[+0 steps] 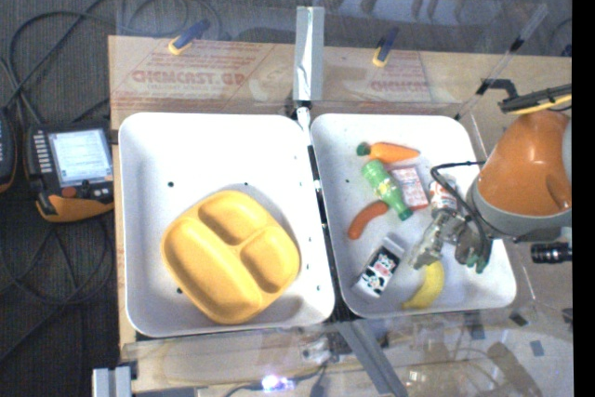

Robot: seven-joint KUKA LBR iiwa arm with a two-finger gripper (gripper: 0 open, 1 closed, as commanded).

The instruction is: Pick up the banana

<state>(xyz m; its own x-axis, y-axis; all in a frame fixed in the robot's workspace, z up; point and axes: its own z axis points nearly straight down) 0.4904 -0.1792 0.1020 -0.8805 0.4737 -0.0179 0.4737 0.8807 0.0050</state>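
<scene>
Camera view: banana (426,287) lies diagonally, lower-left to upper-right, below pincer (453,242).

The arm (530,177) is mostly a fat rounded orange band sitting on a grey collar, pretty glossy. At about 8 o'clock off that collar is the claw (451,242), a cluttered metal bit in silver and grey with some green on it. A thin black cable loops out at roughly 9 o'clock from the orange part.
</scene>
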